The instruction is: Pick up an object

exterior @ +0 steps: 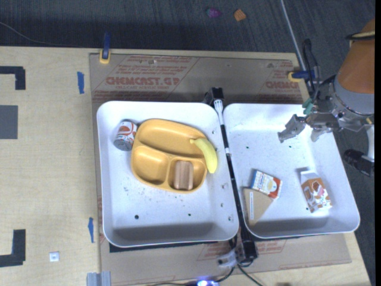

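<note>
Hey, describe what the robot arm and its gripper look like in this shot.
The arm enters from the view's right: grey, with a broad orange band above the wrist. Its gripper is a grey metal assembly with two dark fingers, plus small teal and blue fittings and thin dark cables near the wrist.

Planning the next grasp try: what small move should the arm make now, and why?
Probably move the gripper toward the near end of the right bin and stop over the small packet. The gripper sits above bare bin floor at the far end, holding nothing, and that packet lies flat, apart from the other carton.
</note>
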Tool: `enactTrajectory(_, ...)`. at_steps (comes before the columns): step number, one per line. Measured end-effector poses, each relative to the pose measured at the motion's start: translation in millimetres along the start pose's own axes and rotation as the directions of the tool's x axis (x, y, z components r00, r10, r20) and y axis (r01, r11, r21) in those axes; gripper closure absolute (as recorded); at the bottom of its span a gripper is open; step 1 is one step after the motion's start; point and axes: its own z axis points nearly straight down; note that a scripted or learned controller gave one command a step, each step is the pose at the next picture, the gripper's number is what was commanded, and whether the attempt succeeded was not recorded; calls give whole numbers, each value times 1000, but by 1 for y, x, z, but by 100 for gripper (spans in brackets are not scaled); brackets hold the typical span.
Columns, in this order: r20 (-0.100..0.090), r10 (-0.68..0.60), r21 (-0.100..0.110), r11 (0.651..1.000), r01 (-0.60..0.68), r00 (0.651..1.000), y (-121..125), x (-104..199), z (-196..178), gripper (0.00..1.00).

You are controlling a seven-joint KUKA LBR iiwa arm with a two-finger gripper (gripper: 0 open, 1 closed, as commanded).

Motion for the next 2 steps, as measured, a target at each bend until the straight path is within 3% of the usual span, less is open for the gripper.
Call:
enactTrajectory(1, 2, 0, -4, 1000, 0, 1000, -7, -62, 133, 0)
enactTrajectory(2, 7, 1, -15, 1000, -1, 1000, -75, -29, 142, 0)
